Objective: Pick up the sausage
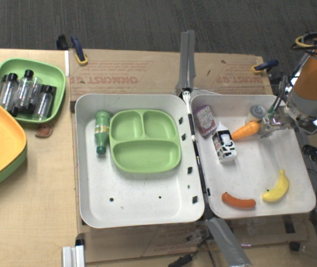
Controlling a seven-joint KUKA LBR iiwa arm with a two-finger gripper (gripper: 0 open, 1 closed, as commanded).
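At the far right edge of the right bin (303, 166), the gripper (271, 124) sits low beside the carrot's (245, 130) thick end; whether it grips the carrot I cannot tell. Just left of the carrot stand a small black-and-white carton (224, 144) and a purple packet (205, 119). The sausage (238, 201) lies at the near edge, well apart from the gripper, with a banana (277, 187) beside it. The left bin (136, 204) holds a green divided plate (145, 139) and a green bottle (102, 131).
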